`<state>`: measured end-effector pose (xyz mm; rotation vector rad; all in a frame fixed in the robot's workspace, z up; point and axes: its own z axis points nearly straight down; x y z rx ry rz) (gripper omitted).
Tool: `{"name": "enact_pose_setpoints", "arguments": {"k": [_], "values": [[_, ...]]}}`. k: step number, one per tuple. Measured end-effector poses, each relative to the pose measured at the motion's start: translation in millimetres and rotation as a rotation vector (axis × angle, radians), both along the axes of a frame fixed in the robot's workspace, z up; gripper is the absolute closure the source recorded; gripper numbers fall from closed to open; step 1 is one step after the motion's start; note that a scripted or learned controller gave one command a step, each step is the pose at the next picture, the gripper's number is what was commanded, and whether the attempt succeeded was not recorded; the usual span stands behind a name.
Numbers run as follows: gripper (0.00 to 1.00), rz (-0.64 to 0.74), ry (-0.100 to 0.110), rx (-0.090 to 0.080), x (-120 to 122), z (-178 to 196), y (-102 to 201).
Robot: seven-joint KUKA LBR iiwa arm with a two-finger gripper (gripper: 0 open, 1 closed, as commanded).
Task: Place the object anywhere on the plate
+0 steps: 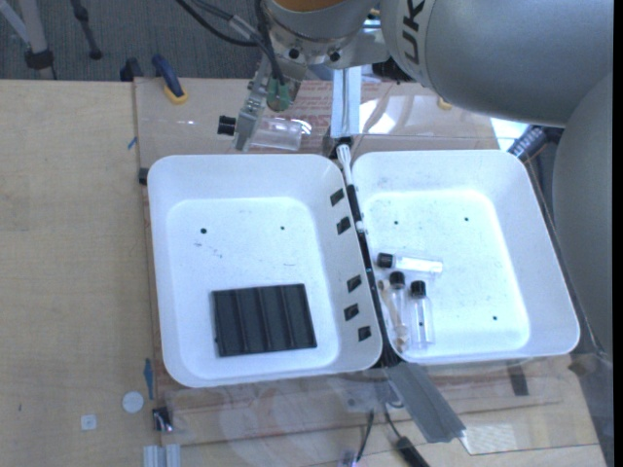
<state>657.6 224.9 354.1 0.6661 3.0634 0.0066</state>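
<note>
The plate [264, 319] is a dark ribbed rectangle lying flat in the front of the left bin [175, 261]. My gripper [265, 115] hangs over the back rim of that bin, well behind the plate. It is shut on a clear vial [275, 134] held crosswise, whose black cap [226, 125] sticks out to the left. Three more clear vials with black caps lie in the right bin: one [411, 263] crosswise and two [419, 311] side by side near the divider.
The arm's grey body [506, 37] covers the upper right and hangs over the right bin [545, 290]. Small black clips [352, 282] line the rim between the bins. Cables and a blue-handled tool [167, 78] lie behind the left bin.
</note>
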Motion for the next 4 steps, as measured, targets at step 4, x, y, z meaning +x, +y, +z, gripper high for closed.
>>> {"name": "enact_pose_setpoints", "arguments": {"k": [4], "values": [[1.0, 0.419, 0.003, -0.003, 3, -49, 1]]}}
